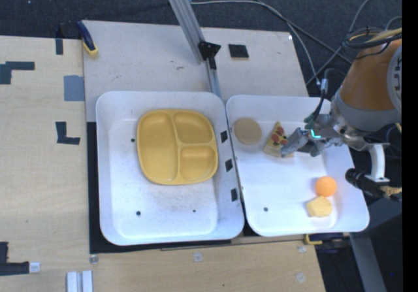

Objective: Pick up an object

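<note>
In the right bin (287, 219) lie a round tan cookie (248, 131), a pizza slice (276, 140), an orange ball (326, 186) and a yellow cheese-like block (319, 207). My gripper (292, 145) reaches in from the right and sits low, right beside the pizza slice, its dark fingers touching or nearly touching the slice's right edge. I cannot tell whether anything lies between the fingers. The left bin (117, 219) holds a yellow divided plate (177, 146).
The arm's grey and orange body (369, 91) hangs over the right bin's far right corner. A slanted metal pole (185, 10) rises behind the bins. The ball and yellow block sit close together near the right bin's front right corner.
</note>
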Robot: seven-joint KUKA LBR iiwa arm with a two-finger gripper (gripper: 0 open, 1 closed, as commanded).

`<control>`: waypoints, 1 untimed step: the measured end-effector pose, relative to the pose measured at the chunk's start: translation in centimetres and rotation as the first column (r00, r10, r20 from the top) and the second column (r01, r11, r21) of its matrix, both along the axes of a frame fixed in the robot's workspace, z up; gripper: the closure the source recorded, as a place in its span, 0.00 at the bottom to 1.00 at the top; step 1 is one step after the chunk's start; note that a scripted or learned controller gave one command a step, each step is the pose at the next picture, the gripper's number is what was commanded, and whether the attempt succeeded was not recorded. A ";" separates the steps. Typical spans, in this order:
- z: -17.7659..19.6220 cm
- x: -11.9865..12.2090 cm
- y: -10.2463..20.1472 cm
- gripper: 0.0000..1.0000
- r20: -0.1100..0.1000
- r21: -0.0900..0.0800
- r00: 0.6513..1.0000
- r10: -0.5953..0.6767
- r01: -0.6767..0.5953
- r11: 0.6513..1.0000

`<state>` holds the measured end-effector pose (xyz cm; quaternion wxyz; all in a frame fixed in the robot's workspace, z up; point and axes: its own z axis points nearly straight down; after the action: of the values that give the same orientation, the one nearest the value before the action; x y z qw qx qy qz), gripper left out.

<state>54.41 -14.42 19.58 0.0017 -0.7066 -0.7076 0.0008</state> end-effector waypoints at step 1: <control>0.0 0.0 0.0 0.00 0.002 0.000 1.000 0.000 0.000 1.000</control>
<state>54.45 -14.42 19.63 0.0010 -0.7065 -0.7077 0.0004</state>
